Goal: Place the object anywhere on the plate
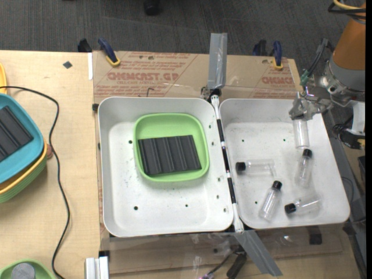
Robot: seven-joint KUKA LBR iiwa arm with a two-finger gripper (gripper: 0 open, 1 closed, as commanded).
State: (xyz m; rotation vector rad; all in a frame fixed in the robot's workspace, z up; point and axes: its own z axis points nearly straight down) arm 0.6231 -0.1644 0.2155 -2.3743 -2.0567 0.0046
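Nearest, four capped vials (pixel 270 199) are lying loose in the right bin (pixel 325 214), probably as stock for picking. In the left bin (pixel 116 214) the green plate (pixel 142 129) is waiting with a dark ridged mat (pixel 170 154) on it. Farther back, the gripper (pixel 302 112) is hanging over the right bin's far corner, seemingly grasping one clear vial (pixel 300 133) upright; this is my judgement.

1 fixed camera sits above the bench (pixel 52 156) and looks down at a slant, far enough back to take in both white bins whole: the left bin (pixel 116 208) near the middle of the frame, the right bin (pixel 325 211) toward the right side. Dark carpeted floor (pixel 186 16) runs across the top edge beyond the bench, so the view faces away toward the far side, and the arm (pixel 349 57) enters at the upper right.
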